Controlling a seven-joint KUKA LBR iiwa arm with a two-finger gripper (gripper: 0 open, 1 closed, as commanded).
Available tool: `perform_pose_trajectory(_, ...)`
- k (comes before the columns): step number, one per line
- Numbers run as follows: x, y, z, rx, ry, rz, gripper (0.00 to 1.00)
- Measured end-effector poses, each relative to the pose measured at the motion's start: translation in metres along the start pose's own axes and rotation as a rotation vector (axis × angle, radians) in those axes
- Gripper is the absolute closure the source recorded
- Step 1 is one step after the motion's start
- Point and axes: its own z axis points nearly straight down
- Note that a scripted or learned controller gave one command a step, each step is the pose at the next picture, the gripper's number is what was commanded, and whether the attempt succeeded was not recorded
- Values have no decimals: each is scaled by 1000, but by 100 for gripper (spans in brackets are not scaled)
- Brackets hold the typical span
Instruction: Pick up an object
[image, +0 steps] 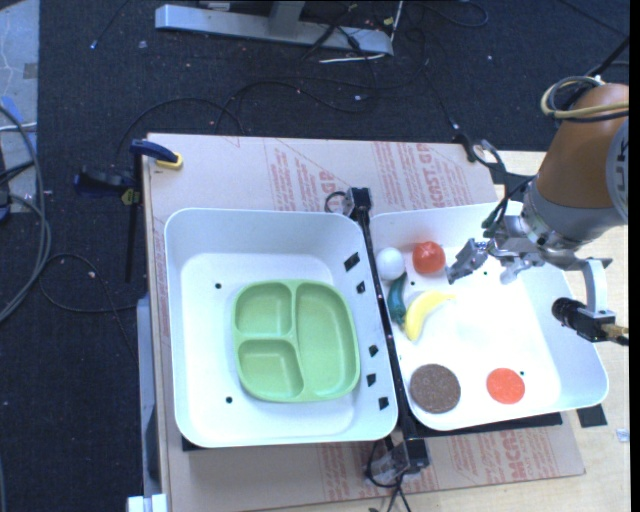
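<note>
The grey robot arm's two-finger hand (478, 257), fingers parted and holding nothing, hovers in the right-hand shallow white bin (585, 355) near a small round red ball (429, 257) and curved yellow banana (424, 311).

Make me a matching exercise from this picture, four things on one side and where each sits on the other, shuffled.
Things:
1. green tray
2. banana
3. brown disc
4. white ball

Places:
A. near edge of the right bin, beside the orange disc
B. left bin
C. far left corner of the right bin, beside the red ball
D. middle of the right bin's left side

Pairs: 1-B, 2-D, 3-A, 4-C
</note>
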Motion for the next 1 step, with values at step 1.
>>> perform_pose_trajectory(1, 30, -21, -36, -1, 0, -84, 0)
